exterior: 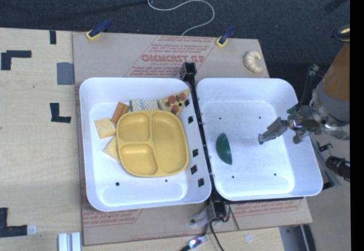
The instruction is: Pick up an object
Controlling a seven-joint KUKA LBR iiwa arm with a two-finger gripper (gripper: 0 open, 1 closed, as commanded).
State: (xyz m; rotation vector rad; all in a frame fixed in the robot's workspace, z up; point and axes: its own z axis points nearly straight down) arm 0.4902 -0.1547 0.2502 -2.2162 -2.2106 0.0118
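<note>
While my arm [335,82] reached in from the right, my gripper [283,128] hung over the right side of the right bin [250,87]. One finger [272,132] pointed left toward the bin's middle and the other [300,135] sat back near the wrist, so the jaws stood spread apart with nothing between them. A green object [224,148] lay on the floor of that bin near its left wall, apart from my fingers. In the left bin [91,130] a yellow divided plate [152,143] rested in the middle, with a few flat pieces [114,119] beside its left edge and more small items [165,102] along its far edge. A pale lump [254,61] sat on the cardboard [131,53] beyond the right bin.
</note>
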